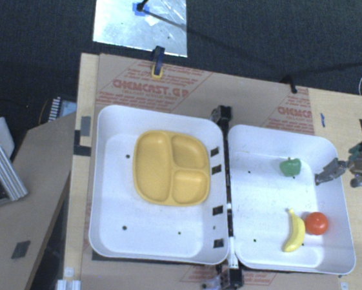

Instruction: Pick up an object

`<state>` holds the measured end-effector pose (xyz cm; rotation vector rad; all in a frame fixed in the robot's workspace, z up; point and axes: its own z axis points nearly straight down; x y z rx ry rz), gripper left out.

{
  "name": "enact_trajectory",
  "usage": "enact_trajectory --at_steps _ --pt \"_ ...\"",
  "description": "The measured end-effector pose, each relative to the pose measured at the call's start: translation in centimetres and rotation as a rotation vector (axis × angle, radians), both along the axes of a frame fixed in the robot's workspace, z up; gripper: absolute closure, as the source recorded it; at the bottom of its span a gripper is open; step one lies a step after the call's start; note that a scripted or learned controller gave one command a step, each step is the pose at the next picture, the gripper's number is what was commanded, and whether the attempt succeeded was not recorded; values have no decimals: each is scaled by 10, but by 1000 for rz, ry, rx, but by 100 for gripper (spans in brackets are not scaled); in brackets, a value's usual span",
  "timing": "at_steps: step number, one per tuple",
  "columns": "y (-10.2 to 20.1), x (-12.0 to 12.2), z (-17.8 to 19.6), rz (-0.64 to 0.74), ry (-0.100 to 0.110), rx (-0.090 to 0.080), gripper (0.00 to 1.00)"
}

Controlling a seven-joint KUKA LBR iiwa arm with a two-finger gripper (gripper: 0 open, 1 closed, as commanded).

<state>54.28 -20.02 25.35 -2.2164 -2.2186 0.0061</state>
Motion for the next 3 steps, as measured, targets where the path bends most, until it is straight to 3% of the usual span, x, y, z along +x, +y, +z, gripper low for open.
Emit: enact_trajectory --at_steps 1,3 --pt "0 2 4 2 -8 -2 0" --pt "13 -1 -96 0 -3 0 0"
